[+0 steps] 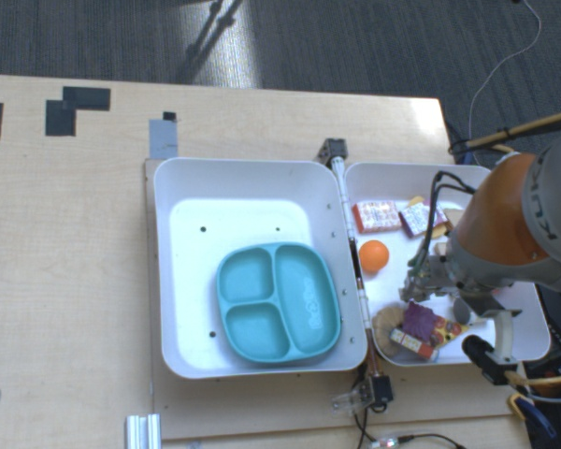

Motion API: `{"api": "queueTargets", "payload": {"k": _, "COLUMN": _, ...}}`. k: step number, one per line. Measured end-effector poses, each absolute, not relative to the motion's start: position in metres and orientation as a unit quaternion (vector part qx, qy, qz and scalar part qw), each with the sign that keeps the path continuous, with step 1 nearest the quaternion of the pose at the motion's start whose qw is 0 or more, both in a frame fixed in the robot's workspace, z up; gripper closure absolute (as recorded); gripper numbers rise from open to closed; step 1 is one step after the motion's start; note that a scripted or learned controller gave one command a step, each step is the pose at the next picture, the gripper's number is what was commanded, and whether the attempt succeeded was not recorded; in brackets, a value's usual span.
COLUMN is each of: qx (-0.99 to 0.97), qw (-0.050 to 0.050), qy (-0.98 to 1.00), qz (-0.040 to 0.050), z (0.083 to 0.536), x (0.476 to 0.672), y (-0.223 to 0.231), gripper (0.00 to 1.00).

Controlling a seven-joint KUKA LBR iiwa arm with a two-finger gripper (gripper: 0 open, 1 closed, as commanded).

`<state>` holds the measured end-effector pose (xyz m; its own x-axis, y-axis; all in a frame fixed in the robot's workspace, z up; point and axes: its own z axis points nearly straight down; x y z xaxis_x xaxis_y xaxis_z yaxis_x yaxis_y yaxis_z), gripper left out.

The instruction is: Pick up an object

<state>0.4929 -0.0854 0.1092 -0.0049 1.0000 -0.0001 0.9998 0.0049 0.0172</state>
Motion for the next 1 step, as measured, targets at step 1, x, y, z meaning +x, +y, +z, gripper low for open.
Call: {"api": "queueTargets", "payload": {"k": 1, "qx": 0.706, "qw": 0.006, "qy": 0.708, "qz": 0.0061, "z": 0.1091, "x": 0.4928, "y": -0.0854, "gripper": 0.0}}
